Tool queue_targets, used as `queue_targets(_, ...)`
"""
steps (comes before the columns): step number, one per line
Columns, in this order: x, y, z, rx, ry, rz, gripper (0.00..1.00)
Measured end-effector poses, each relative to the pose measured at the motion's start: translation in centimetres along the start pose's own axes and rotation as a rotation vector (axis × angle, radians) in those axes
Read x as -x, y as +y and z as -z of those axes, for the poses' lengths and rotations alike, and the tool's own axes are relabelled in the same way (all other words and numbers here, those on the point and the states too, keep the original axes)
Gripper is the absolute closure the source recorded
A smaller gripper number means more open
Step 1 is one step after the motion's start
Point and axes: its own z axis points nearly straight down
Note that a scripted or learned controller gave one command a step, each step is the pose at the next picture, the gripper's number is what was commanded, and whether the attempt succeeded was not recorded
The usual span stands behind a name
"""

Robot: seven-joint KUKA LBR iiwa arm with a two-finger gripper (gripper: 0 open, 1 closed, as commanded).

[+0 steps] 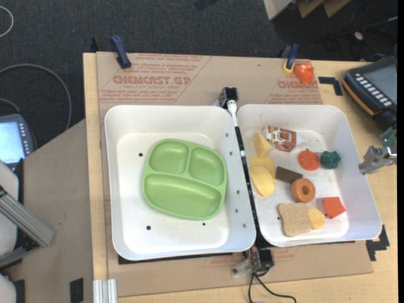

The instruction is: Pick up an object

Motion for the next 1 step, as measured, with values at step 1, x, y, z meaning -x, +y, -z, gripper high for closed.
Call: queue_targets(1,2.87,0.16,-3.73,0.005,0.000,0.003,1.00)
